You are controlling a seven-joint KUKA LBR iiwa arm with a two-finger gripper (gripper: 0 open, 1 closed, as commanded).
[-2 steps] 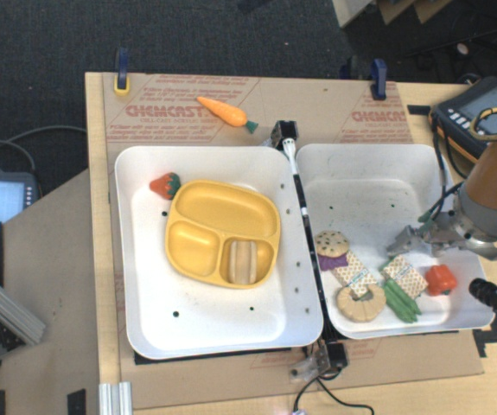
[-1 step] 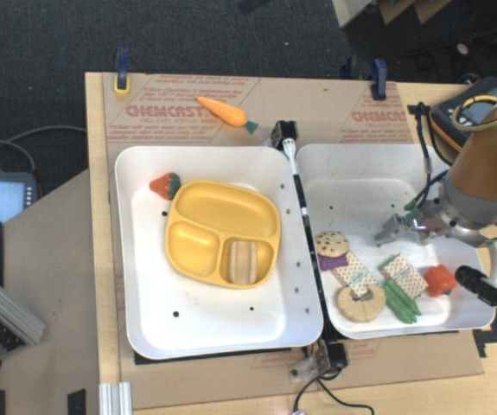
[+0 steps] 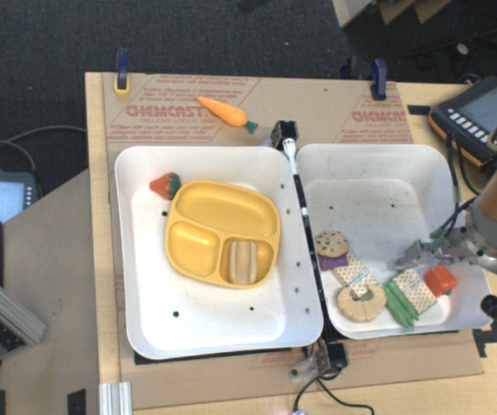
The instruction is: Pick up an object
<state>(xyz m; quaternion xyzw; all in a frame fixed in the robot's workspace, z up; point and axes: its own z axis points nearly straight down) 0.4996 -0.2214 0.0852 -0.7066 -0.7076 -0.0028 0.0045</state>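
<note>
My gripper (image 3: 414,255) reaches in from the right, low over the right bin (image 3: 378,175) at its near-right part. Just below it lie a patterned cracker square (image 3: 415,289), a green bean pod (image 3: 399,303) and a red tomato-like piece (image 3: 440,280). Left of those are a round biscuit (image 3: 360,302), another patterned cracker (image 3: 352,274) and a chocolate chip cookie (image 3: 330,245). I see nothing lifted.
The left bin (image 3: 144,258) holds a yellow divided plate (image 3: 222,230) with a pale bread piece (image 3: 243,261) in one compartment, and a strawberry (image 3: 165,185) beside it. An orange carrot (image 3: 224,111) lies on the bench behind the bins. A handheld pendant (image 3: 480,119) sits at the far right.
</note>
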